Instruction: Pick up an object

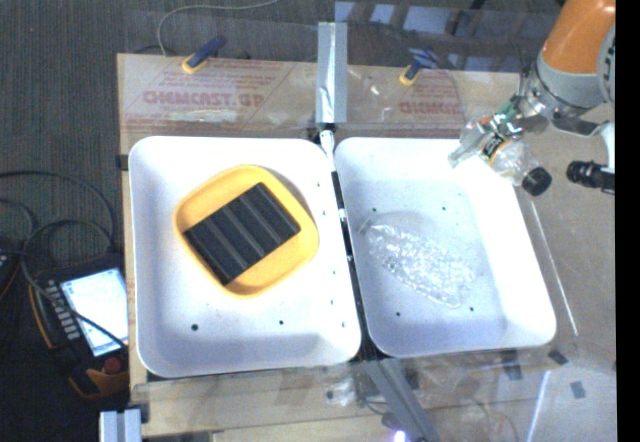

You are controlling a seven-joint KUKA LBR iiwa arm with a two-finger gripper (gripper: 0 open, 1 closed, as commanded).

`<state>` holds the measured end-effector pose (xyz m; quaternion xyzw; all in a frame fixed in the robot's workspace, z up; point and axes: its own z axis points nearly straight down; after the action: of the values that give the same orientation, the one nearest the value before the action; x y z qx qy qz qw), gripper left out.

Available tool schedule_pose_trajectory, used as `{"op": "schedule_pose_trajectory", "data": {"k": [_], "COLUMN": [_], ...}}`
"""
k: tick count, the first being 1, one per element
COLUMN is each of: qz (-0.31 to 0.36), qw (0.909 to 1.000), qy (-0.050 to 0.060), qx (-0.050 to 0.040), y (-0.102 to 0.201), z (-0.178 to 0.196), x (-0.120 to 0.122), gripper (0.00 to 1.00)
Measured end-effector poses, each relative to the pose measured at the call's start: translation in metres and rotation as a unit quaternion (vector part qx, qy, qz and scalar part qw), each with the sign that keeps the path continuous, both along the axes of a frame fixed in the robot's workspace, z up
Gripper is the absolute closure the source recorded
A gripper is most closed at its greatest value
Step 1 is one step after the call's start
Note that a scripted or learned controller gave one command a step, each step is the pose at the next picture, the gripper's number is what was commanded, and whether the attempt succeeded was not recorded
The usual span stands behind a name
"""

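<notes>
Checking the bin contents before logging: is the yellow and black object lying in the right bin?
No, the yellow and black object lies in the left bin.

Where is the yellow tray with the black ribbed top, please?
The yellow tray with the black ribbed top lies in the left white bin, beside the centre divider.

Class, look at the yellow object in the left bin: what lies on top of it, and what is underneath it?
A black ribbed panel covers most of the yellow object's top. Underneath is the left bin's white floor, but the yellow object itself hides that patch.
</notes>
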<state>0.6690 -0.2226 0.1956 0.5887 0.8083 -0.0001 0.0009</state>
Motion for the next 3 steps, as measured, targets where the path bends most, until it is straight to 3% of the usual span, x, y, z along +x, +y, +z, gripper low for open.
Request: {"op": "schedule_pose_trajectory", "data": {"k": [1,3], "qz": [0.073,0.072], "qw": [0.9974,0.9974], "qy": [0.000,0.000], "qx": [0.0017,0.0018], "y": [0.0027,0.0027], "z": [-0.1003,-0.1006], "x": [-0.0178,-0.0180], "gripper": [0.00,0.00]}}
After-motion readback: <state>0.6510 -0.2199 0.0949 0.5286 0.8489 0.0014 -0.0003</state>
